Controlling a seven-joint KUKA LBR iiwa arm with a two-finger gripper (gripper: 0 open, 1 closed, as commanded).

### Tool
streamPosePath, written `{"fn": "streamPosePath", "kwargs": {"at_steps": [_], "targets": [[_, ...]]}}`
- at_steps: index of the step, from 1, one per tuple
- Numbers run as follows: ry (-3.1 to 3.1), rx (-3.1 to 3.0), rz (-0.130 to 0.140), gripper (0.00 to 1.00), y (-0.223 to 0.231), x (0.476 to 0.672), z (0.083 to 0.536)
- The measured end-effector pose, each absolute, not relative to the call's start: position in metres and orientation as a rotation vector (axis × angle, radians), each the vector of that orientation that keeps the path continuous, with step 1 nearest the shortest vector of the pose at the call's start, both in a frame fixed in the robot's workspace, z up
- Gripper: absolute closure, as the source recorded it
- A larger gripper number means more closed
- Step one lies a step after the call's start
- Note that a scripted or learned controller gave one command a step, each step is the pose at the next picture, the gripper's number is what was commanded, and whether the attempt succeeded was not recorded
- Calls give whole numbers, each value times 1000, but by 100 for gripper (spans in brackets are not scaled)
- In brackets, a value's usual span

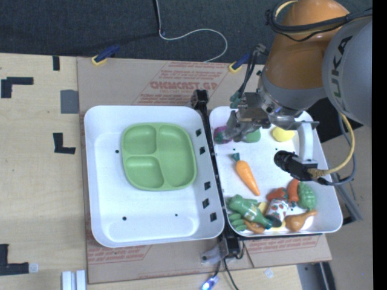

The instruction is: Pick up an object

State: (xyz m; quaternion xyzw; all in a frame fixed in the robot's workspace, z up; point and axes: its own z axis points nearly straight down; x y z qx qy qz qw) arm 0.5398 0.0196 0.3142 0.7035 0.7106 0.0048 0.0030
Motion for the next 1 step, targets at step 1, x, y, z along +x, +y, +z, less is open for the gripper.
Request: {"fn": "streamPosePath", "kwargs": {"at_steps": [1], "targets": [[2231,2208,12,100,78,501,403]]}}
